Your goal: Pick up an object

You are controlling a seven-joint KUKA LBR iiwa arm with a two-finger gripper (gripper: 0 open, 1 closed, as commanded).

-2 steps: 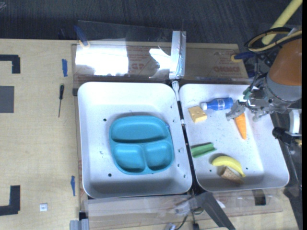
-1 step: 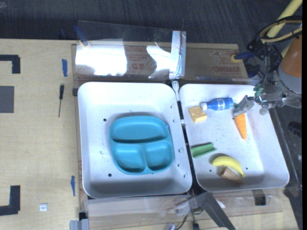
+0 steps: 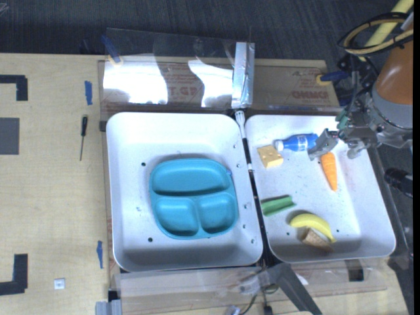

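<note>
My gripper [image 3: 338, 147] hangs over the far right part of the right bin [image 3: 367, 241]. Its two fingers are spread open, with nothing held between them. An orange carrot [image 3: 330, 171] lies just in front of the fingertips, its far end close under them. A blue and white bottle [image 3: 295, 143] lies on its side just left of the left finger [image 3: 322, 144]. Further left sits a yellow cheese block [image 3: 269, 156]. Toward the near side lie a green vegetable piece [image 3: 276, 205], a banana [image 3: 311, 224] and a brown bread piece [image 3: 314, 239].
The left bin [image 3: 125, 143] holds a blue divided plate [image 3: 193, 197]. A ridge [image 3: 251, 176] separates the two bins. Behind them stands a clear, tape-edged panel [image 3: 197, 77]. Cables and the arm's orange band [image 3: 396, 77] crowd the upper right.
</note>
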